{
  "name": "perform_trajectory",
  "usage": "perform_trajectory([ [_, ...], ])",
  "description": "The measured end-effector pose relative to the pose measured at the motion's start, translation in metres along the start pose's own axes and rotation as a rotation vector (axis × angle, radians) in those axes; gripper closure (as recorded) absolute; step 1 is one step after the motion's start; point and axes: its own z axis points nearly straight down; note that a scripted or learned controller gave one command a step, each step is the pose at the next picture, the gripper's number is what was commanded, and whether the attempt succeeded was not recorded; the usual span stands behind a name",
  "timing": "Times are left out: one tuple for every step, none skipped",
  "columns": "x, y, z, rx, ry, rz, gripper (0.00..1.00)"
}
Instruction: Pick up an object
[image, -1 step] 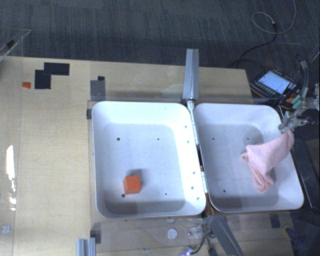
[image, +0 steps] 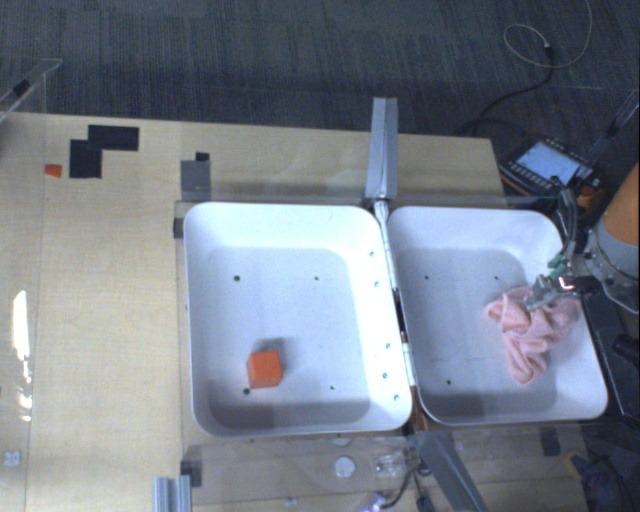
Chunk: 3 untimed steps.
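Orange block (image: 265, 369) sits far from the hand (image: 553, 285), which presses onto pink cloth (image: 530, 330), fingers' spread unclear; judged grasping, lifting comes next.

My tool (image: 553, 285) sits on the cloth (image: 527, 330) in the right bin (image: 470, 225); a block (image: 265, 369) lies in the left bin (image: 270, 230).

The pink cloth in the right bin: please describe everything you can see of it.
The pink cloth is a soft, crumpled fabric, pale pink, bunched into folds with a lobe trailing toward the bin's near edge. It lies on the floor of the right bin, near its right wall. The gripper sits at its upper right edge, touching or almost touching; whether it grips the fabric cannot be told.
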Motion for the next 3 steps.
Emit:
perform_trajectory([
  [-0.003,0.021,0.068,-0.017,-0.012,-0.418,0.0],
  [-0.003,0.025,0.053,-0.028,-0.017,-0.42,1.0],
  [-0.001,0.02,0.067,-0.024,-0.011,-0.247,1.0],
])
